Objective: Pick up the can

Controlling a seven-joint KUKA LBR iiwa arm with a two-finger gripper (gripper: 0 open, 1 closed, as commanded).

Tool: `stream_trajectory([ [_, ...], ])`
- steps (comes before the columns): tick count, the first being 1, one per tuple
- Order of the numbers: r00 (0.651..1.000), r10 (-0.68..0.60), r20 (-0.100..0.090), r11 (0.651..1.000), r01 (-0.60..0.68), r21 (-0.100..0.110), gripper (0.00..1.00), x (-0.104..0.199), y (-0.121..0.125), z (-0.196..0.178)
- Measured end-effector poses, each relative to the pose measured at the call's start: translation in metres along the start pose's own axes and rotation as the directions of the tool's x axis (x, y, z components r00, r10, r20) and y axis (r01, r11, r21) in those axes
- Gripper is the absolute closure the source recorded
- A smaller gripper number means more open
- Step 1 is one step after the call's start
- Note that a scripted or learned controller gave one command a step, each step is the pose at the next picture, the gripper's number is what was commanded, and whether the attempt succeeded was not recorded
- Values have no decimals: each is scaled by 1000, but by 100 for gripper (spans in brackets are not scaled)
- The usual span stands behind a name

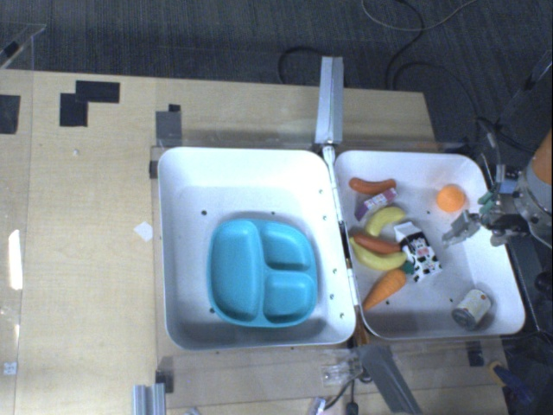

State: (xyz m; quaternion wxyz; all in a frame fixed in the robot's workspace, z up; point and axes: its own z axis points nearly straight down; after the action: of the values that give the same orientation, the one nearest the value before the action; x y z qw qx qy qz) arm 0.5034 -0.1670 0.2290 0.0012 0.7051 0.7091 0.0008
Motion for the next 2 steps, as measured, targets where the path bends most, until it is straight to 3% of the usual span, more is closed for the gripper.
stream_trajectory([
  [1, 995, -99, 1, 995, 99, -4, 0, 24, 34, -1],
  [2, 991, -135, 1, 991, 135, -4, 0, 15, 46, 133],
])
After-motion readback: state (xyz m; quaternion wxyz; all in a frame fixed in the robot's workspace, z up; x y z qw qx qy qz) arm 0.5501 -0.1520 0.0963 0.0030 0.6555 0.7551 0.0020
